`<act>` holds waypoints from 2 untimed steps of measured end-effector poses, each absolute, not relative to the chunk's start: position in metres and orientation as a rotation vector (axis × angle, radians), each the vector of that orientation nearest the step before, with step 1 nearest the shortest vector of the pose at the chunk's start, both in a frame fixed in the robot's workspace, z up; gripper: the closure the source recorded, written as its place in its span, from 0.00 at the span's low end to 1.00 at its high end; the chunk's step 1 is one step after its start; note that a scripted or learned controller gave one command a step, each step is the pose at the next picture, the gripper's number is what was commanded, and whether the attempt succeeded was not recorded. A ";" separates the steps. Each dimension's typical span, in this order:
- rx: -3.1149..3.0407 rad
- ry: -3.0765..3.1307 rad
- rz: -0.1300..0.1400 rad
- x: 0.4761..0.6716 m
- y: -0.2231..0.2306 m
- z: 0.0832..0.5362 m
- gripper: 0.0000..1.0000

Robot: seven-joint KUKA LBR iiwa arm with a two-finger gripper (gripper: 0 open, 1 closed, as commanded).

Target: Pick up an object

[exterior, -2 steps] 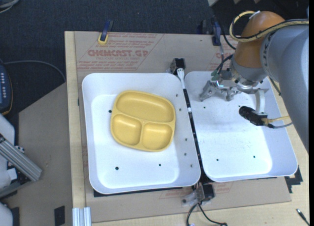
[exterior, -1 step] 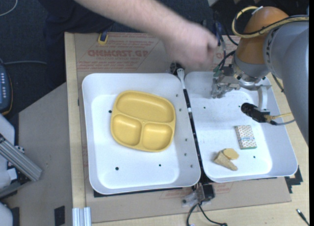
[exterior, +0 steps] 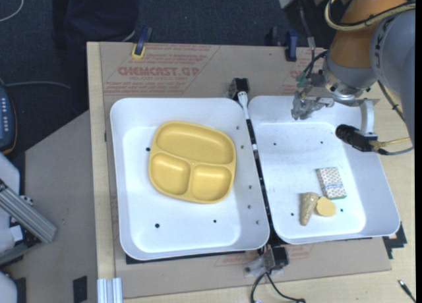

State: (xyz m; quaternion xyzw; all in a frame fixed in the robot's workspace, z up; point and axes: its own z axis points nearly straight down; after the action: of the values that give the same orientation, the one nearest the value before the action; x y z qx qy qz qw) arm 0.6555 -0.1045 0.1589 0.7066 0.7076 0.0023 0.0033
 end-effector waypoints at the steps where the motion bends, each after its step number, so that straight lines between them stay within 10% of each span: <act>1: 2.214 2.217 0.008 0.657 -0.105 0.224 1.00; 2: 2.218 2.220 0.003 0.657 -0.104 0.225 1.00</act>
State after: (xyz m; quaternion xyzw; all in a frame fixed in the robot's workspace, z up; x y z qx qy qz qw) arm 0.6574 -0.1044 0.2254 0.7067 0.7076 0.0009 0.0017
